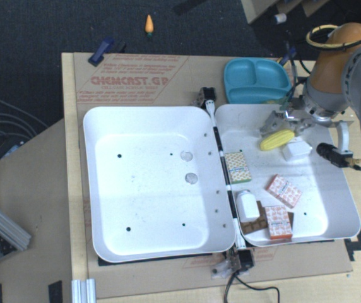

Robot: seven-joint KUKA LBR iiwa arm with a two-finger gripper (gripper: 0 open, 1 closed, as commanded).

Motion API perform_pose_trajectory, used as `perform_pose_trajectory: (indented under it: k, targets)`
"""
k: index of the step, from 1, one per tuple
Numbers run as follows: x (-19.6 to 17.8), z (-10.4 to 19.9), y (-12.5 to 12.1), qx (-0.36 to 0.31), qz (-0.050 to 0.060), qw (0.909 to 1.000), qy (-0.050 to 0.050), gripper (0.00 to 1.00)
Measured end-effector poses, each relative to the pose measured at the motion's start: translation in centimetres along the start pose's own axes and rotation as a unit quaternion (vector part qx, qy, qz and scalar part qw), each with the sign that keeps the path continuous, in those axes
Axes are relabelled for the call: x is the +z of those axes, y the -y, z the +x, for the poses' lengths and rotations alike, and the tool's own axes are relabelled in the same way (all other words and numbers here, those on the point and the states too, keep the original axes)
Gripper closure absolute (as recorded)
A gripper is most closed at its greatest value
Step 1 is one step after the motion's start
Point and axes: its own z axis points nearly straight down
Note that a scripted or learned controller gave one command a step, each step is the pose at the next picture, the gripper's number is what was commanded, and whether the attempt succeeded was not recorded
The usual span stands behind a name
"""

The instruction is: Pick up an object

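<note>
Where the arm reaches into the right bin point(338, 219), the gripper point(280, 124) sits just over a yellow banana point(276, 139); grip unclear, maybe touching it.

Two bins sit side by side on the bench point(136, 74), touching along the middle of the frame. The left bin point(105, 125) holds two discs point(189, 167) near its right wall. The right bin point(338, 213) holds the rest: a banana point(276, 139) in its upper part, a block point(296, 149) just right of it, a packet point(237, 167) at the left wall, a box point(284, 190) toward the centre, a bottle point(248, 204) below the packet, and a carton point(278, 222) at the lower edge. A tray point(256, 81) lies on the bench behind the right bin. The claw point(289, 117) hangs just above the banana, its arm point(341, 68) entering from the upper right.
</note>
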Motion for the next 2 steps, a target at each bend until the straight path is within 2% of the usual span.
perform_pose_trajectory:
  k: [1, 2]
  targets:
    - [-1.12, 0.02, -0.12, -0.001, -0.002, 1.0000, 0.001, 1.00]
    - [-1.11, 0.02, -0.11, -0.001, -0.002, 1.0000, 0.001, 0.00]
